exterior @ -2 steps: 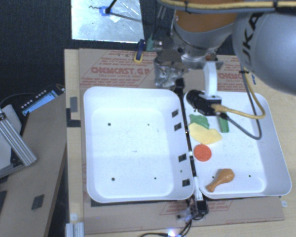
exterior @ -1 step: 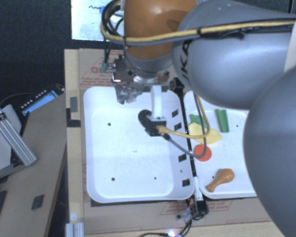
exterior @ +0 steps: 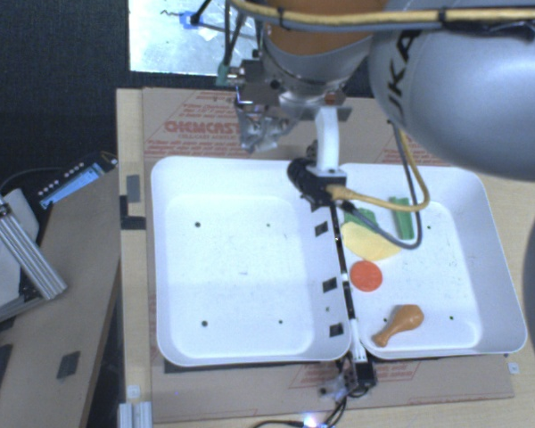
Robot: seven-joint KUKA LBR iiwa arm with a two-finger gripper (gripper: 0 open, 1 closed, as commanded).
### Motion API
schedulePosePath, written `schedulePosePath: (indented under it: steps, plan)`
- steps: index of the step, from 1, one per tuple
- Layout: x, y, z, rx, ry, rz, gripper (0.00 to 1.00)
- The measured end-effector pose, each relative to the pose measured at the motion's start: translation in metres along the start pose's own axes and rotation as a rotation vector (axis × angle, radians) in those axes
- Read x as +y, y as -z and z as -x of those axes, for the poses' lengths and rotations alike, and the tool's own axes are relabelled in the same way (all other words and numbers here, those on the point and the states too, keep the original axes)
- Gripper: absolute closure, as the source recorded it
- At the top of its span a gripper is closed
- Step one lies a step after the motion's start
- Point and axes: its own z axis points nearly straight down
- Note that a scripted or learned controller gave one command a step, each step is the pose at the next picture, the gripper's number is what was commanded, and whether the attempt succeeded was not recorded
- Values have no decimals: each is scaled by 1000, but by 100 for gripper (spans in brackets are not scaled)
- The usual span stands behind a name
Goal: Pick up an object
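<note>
The left bin [exterior: 232, 275] lies bare-floored. The gripper [exterior: 260, 136] hangs above the far rim of that bin, over brown cardboard [exterior: 187, 123]; whether it is spread or pressed together cannot be told. In the right bin [exterior: 464, 328], well apart from it, lie a yellow piece [exterior: 367, 241], green pieces [exterior: 401, 217], an orange disc [exterior: 366, 276] and a toy drumstick [exterior: 399, 323].
</note>
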Motion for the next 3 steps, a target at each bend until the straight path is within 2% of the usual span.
schedulePosePath:
  steps: [1,2,3]
  plan:
    - [-13,152,34,3,-1,12,100]
    - [-86,-5,-18,-6,11,-25,100]
    - [-88,-30,49,-4,-4,-10,100]
